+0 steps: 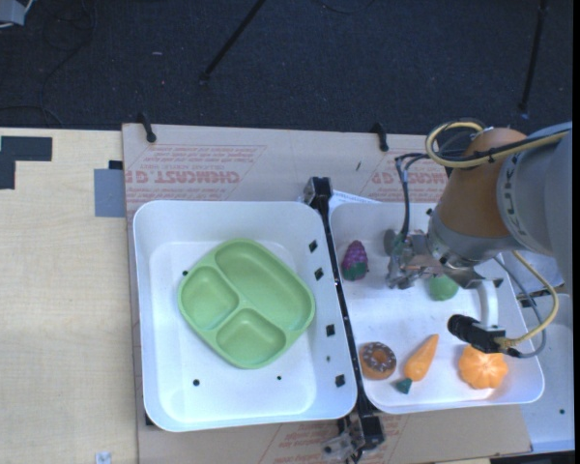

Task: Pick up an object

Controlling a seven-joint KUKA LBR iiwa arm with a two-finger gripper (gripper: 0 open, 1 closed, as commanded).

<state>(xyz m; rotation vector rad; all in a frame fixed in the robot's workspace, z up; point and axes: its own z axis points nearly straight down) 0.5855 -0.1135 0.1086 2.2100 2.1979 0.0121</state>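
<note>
Over rt bin, pincer point(403, 271) low by green obj point(443, 286), near purple grapes point(354, 258); open/shut can't tell

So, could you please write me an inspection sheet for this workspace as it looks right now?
Surface: two shallow white bins side by side, the left bin and the right bin, on a cardboard sheet over a pale bench.
Job's things: in the right bin, purple grapes, green toy, donut, carrot, orange fruit.
Clutter: green divided plate in the left bin.
Grippers: gripper low over the right bin, between the grapes and the green toy; finger state unclear.
Cables: yellow cable looped on the arm; black leads run across the dark floor.
Surroundings: dark floor beyond the bench.
</note>
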